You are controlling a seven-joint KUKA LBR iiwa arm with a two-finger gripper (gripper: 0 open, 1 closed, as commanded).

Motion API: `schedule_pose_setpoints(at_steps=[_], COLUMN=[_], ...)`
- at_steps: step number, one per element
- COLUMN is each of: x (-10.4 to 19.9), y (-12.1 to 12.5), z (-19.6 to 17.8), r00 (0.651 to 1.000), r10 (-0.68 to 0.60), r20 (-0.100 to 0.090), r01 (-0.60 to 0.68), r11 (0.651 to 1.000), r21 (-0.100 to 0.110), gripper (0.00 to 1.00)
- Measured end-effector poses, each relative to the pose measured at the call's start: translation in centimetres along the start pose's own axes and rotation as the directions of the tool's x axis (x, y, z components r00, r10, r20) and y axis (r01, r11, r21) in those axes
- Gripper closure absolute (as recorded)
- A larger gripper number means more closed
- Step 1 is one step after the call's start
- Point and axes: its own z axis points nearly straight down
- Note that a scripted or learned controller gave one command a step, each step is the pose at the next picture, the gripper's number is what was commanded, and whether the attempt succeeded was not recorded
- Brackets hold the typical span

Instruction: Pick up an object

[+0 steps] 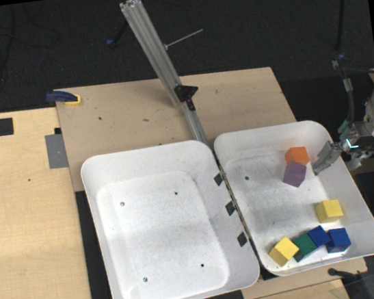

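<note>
The right bin (262, 145) holds several small blocks. An orange block (297, 155) touches a purple block (294, 174) near the bin's upper right. A yellow block (329, 210) lies alone lower down. Along the near wall sit another yellow block (283, 251), a green block (304, 246) and two blue blocks (318, 235) (338, 239), packed close together. My gripper (327, 156) hangs over the bin's right rim, just to the right of the orange and purple blocks and apart from them. Nothing shows in it.
The left bin (101, 175) lies beside the right one, with black clips (230, 207) along the shared wall. A slanted aluminium rail (160, 59) rises behind the bins. The wooden bench (127, 119) extends beyond both bins.
</note>
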Motion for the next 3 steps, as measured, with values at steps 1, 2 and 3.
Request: schedule_pose_setpoints(at_steps=[1, 2, 3], x=[0.0, -0.8, -0.3], y=[0.1, -0.1, 0.2], z=[-0.2, 4.6, 10.9], r00=[1.0, 1.0, 1.0], r10=[0.001, 0.002, 0.002], r20=[0.001, 0.0, -0.001], r01=[-0.001, -0.002, -0.002], r11=[1.0, 1.0, 1.0], r21=[-0.004, 0.0, 0.002], gripper=[0.0, 0.0, 0.0])
